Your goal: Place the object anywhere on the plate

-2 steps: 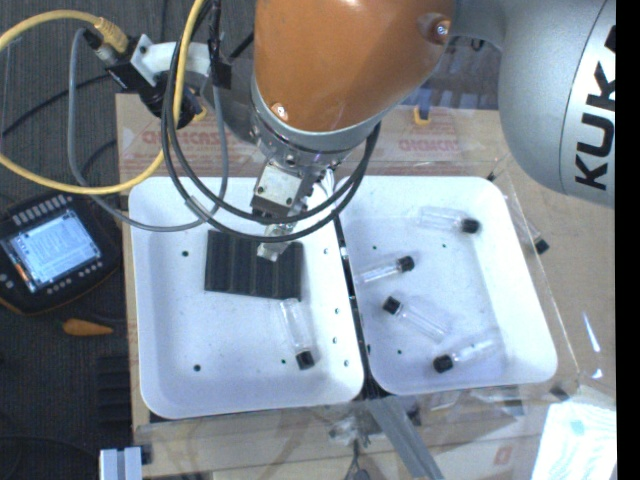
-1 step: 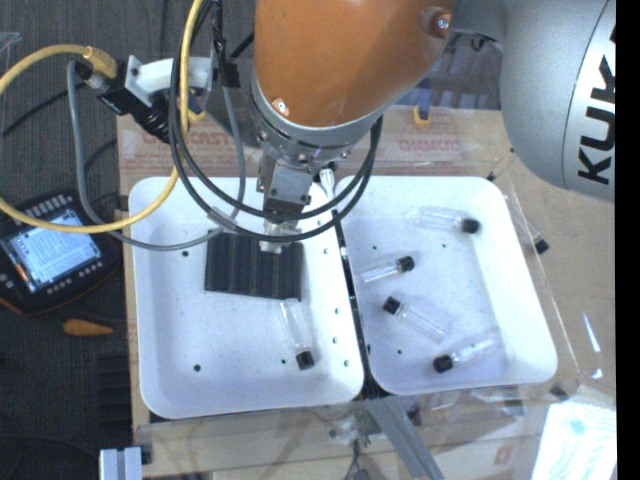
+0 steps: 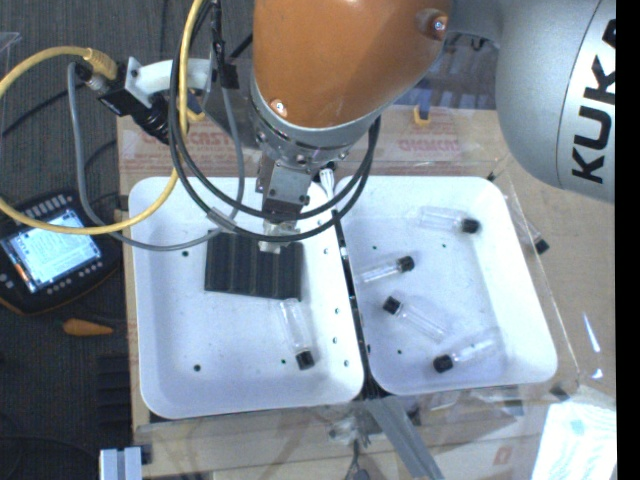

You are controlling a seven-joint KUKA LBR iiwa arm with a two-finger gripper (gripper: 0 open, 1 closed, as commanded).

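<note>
The gripper (image 3: 272, 240) is positioned over the black plate (image 3: 240, 273); its state cannot be told. One vial (image 3: 296, 332) lies just beside the plate, so placement is judged incomplete.

Four clear vials with black caps lie scattered in the right bin (image 3: 520, 298): one (image 3: 447, 221) near its far edge, one (image 3: 388, 267) toward its left wall, one (image 3: 415, 316) mid-bin, one (image 3: 460, 354) by its near edge.
</note>
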